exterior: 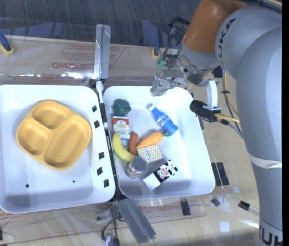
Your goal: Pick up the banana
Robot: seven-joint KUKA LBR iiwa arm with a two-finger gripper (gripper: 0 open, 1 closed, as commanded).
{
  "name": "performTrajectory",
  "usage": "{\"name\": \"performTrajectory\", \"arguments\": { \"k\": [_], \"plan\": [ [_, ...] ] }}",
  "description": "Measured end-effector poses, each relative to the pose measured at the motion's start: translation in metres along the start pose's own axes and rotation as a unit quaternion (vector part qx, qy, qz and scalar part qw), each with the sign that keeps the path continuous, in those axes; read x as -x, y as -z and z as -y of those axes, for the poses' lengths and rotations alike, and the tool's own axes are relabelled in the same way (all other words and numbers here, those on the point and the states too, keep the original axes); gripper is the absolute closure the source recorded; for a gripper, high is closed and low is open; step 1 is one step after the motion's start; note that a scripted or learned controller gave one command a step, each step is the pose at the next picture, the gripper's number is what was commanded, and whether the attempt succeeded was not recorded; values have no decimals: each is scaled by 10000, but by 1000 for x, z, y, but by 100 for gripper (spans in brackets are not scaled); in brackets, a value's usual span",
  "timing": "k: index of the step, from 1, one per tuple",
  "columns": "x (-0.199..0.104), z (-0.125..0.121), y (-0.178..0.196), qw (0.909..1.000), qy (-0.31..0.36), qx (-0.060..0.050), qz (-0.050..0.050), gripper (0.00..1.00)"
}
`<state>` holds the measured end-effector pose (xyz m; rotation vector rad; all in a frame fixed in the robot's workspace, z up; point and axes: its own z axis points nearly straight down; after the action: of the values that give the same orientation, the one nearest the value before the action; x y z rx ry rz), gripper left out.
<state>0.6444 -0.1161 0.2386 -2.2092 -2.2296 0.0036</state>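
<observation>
Arm [247, 60], grey with an orange band, enters from the right and bends over the far edge of the right bin [198, 158], which places the wrist above the goods rather than among them. Left bin [6, 188] holds one yellow divided tray [54, 133] and nothing relevant to the task, so work is confined to the right bin.

Gripper [160, 88] hangs near the right bin's far rim, well apart from the clutter. Whether the claw is spread or closed cannot be told here; nothing is seen between its tips, so no object is judged to be held.

Banana [120, 147] lies flat along the left wall of the right bin, just beside the divider between the bins. A small red-and-white carton [121, 125] sits at its far end, a carrot [149, 139] lies just beside it on the right, and a tin [133, 169] sits at its near end. This crowding, with the wall on one side, is judged to leave little room for a clean descent.

Blue bottle [162, 120] lies near the gripper; a green item [121, 106] sits beyond the carton. A patterned box [151, 152] and a black-and-white carton [161, 173] lie nearer the front.
</observation>
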Motion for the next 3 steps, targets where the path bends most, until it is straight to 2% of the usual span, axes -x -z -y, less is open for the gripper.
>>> {"name": "performTrajectory", "arguments": {
  "k": [1, 2, 3],
  "plan": [
    [-10, 76, -142, 9942, 1077, 63, 27, 0],
    [-20, 44, -112, 9991, -421, 8, 5, 0],
    [-21, 116, -145, 9998, -187, 33, 10, 0]
  ]
}}
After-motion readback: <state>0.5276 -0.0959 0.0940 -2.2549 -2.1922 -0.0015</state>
